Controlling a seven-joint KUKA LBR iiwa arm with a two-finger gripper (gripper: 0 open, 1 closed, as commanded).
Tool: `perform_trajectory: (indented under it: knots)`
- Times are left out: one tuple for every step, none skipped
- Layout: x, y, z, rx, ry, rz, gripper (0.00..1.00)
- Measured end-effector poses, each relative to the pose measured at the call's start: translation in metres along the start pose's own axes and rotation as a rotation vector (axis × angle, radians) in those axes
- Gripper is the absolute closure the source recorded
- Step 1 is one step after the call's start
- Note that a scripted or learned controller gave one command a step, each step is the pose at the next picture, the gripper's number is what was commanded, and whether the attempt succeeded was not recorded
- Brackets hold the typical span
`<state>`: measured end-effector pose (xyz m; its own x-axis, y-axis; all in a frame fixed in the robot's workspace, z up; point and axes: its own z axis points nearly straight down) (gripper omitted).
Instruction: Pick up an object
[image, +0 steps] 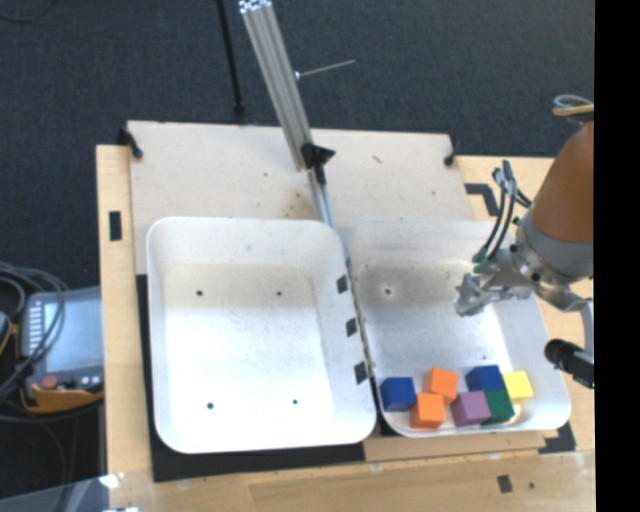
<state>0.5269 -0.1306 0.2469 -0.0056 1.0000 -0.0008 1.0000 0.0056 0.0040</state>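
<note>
The left bin (250, 330) sits bare and white, and just beside it the right bin (400, 260) keeps a huddle of small blocks along its near edge: a blue block (398, 392), two orange blocks (436, 396), a purple block (470, 407), a green block (499, 405), a second blue one (485, 378) and a yellow block (518, 384). Above them the gripper (470, 298) hangs over the bin's bare middle, well apart from the blocks (how wide its claw stands I cannot tell from here).

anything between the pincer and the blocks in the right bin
No. In the camera view the pincer hangs above bare white floor of the right bin; the blocks sit clustered along the bin's near edge, apart from it.
</note>
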Motion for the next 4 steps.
perform_trajectory:
  knots:
    - [0.05, 0.02, 0.01, 0.002, 0.001, -0.001, 1.0]
    - [0.096, 0.041, 0.004, 0.001, 0.002, -0.002, 1.0]
    - [0.144, 0.052, -0.005, 0.001, 0.002, -0.002, 1.0]
    - [0.196, 0.058, 0.007, 0.003, 0.001, -0.001, 1.0]
